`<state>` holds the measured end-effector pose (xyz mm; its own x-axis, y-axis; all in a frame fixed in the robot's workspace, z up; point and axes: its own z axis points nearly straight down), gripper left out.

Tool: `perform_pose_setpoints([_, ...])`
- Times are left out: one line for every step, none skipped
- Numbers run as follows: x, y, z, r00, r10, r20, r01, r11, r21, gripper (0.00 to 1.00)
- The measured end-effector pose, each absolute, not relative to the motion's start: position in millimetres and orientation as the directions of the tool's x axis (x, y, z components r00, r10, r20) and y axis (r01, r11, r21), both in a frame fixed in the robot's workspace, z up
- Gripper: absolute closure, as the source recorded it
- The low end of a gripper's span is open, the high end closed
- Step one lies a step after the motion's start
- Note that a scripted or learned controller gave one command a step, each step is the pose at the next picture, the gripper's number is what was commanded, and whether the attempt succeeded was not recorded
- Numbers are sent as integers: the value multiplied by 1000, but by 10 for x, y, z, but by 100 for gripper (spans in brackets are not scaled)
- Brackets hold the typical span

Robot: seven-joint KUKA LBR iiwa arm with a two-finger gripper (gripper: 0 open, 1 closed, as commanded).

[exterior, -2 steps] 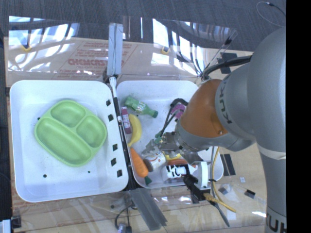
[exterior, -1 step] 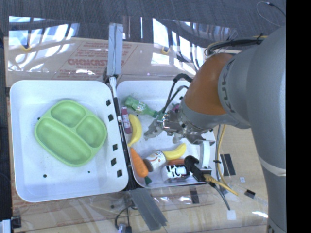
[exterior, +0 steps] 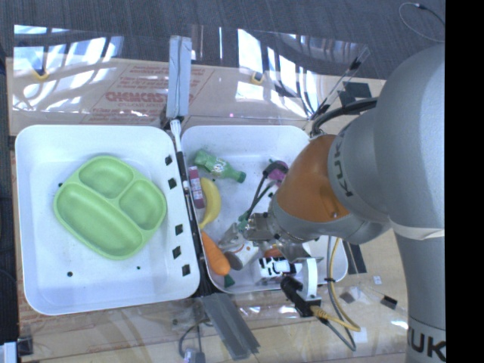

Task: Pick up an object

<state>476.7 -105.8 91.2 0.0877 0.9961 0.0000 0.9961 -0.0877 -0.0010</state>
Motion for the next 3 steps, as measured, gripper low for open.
perform_pose_setpoints([4767, -1057, 912, 88, 996, 0, 996, -88, -1, 0])
perform_pose_setpoints([4777, -1060, 1015, 82, 997, -1, 997, -82, 0, 100])
perform_pose_setpoints([4780, -1497, 934, -52, 999, 0, 999, 52, 4, 100])
